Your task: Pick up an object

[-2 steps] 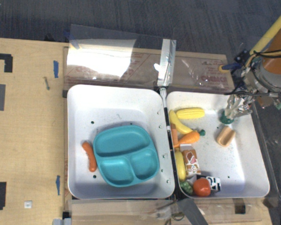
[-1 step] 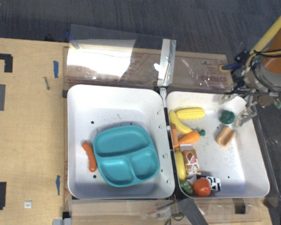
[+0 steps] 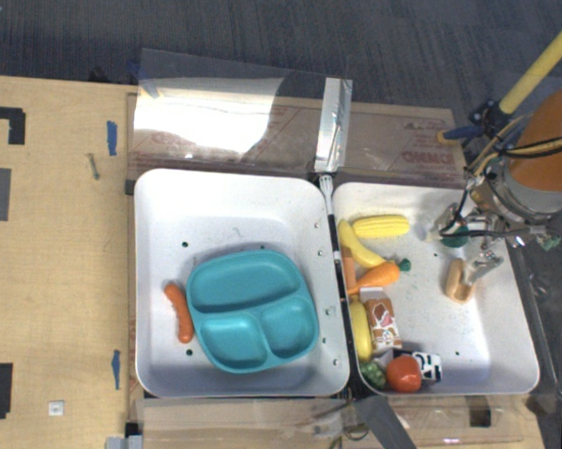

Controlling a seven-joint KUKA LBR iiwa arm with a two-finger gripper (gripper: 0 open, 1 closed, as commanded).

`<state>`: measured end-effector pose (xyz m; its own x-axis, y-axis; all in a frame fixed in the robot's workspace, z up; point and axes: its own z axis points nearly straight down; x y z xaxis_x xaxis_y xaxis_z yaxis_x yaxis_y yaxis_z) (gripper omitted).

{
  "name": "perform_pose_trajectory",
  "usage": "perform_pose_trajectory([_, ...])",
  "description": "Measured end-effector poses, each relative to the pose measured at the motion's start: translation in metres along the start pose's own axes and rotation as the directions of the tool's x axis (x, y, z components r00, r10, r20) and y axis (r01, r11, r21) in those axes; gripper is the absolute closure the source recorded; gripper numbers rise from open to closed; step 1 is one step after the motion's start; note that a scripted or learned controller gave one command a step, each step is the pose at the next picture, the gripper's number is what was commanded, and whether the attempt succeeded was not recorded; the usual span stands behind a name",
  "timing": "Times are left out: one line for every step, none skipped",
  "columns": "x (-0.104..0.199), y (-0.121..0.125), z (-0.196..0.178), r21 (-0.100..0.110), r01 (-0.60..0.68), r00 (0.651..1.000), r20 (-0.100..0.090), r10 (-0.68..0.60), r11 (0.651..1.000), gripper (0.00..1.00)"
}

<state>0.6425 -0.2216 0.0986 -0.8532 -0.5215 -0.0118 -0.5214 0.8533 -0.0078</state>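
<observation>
My gripper (image 3: pixel 478 255) hangs over the upper right part of the right bin (image 3: pixel 500 348), below the orange band of the arm (image 3: pixel 547 139). A small tan block (image 3: pixel 458 280) lies on the bin floor just below and left of the gripper, close to it; I cannot tell whether they touch. Along the bin's left side lie a yellow corn cob (image 3: pixel 381 226), a banana (image 3: pixel 350 242), an orange carrot (image 3: pixel 378 274) and a small carton (image 3: pixel 381 324). A red tomato (image 3: pixel 404 374) sits at the bin's front edge.
The left bin (image 3: pixel 159 212) holds a teal divided plate (image 3: pixel 251 308) and a red-orange sausage (image 3: pixel 179 312) beside it. A yellow piece (image 3: pixel 360 332), a green item (image 3: pixel 375 373) and a black-and-white item (image 3: pixel 429 366) crowd the right bin's front left corner.
</observation>
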Motion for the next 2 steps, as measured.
perform_pose_trajectory([0.041, 0.026, 0.001, 0.007, 0.141, 0.99, 0.006, -0.141, 0.99, 0.0])
perform_pose_trajectory([-0.047, 0.114, 0.001, 0.002, 0.171, 0.985, 0.007, -0.171, 0.985, 0.0])
